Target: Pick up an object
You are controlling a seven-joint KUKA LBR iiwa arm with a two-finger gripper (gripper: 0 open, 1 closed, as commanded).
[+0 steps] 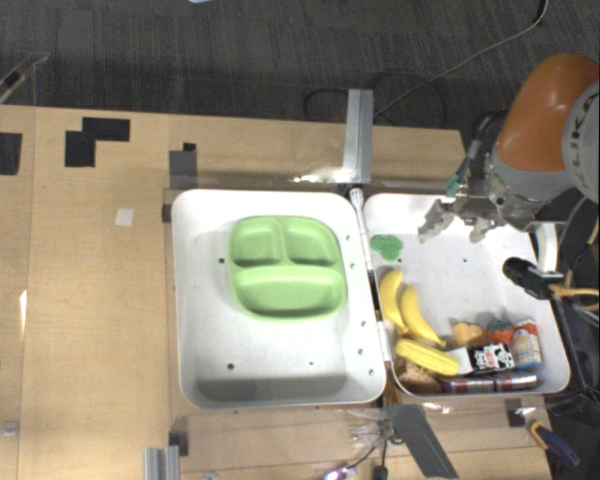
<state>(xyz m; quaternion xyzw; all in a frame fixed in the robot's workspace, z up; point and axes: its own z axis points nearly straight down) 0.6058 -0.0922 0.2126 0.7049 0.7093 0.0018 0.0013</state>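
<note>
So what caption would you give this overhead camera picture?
End effector above the right bin near bananas; green divided plate in the left bin.

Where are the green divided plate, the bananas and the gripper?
green divided plate (286, 265), camera view, on the ridge between its compartments
bananas (417, 319), camera view, middle of the longest banana
gripper (456, 222), camera view, between its fingertips

I see the arm (553, 112) cut off by the right edge, so its upper part is lost to me; the small packages (506, 356) heaped in the right bin's (469, 281) near corner are too blurred to name; something brownish (419, 377) lies half hidden under the bananas (417, 328); the cable (539, 11) leaves at the top edge.
</note>
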